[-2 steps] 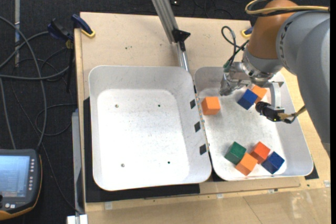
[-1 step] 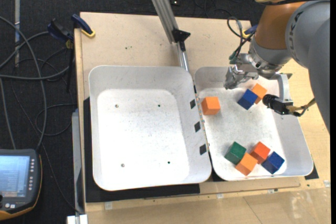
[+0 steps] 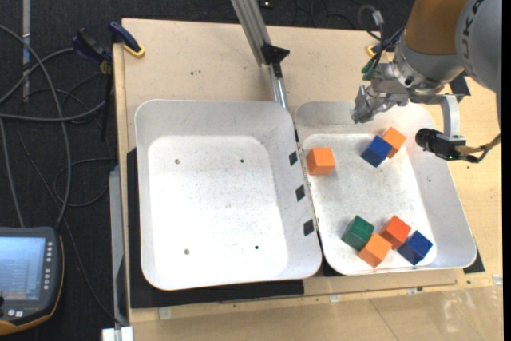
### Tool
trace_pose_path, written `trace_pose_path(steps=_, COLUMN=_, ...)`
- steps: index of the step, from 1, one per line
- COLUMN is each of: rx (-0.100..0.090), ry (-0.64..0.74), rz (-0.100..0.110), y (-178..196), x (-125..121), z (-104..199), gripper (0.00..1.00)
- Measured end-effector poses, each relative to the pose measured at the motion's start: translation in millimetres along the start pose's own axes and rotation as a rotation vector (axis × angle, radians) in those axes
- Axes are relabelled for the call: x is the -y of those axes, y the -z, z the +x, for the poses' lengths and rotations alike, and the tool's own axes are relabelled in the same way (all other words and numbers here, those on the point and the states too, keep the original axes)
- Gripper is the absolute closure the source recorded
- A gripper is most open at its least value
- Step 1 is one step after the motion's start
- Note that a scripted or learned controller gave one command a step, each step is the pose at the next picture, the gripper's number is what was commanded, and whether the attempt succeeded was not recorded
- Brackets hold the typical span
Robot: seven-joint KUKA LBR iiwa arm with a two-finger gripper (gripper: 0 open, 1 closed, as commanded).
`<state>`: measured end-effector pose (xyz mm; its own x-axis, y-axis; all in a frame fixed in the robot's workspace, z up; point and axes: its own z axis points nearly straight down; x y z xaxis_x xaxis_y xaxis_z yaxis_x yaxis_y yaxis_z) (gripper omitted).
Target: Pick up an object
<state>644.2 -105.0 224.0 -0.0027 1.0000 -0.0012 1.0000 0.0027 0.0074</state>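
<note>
My gripper (image 3: 363,113) hangs over the far edge of the right bin (image 3: 447,196), with nothing visible between its fingers. Just right of it and a little nearer lie an orange block (image 3: 392,140) and a blue block (image 3: 374,151), touching each other. A lone orange cube (image 3: 321,160) sits near the right bin's left wall. At the near end a cluster holds a green block (image 3: 358,231), an orange block (image 3: 374,250), a red-orange block (image 3: 396,230) and a blue block (image 3: 415,247).
The left bin (image 3: 160,172) lies beside the right one, with black clips along the shared wall. A slanted metal pole (image 3: 247,12) comes down to the bins' far junction. A tablet (image 3: 24,275) rests off the bench at the lower left.
</note>
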Motion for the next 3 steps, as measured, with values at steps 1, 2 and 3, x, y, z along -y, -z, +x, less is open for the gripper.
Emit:
trace_pose_path(steps=1, rx=0.0, ry=0.001, rz=0.0, y=45, x=-5, z=5, gripper=1.0)
trace_pose_path(steps=2, rx=-0.002, ry=0.005, rz=0.004, y=43, x=-17, z=52, gripper=1.0)
trace_pose_path(steps=3, rx=-0.003, ry=0.006, rz=0.007, y=39, x=-18, z=111, gripper=1.0)
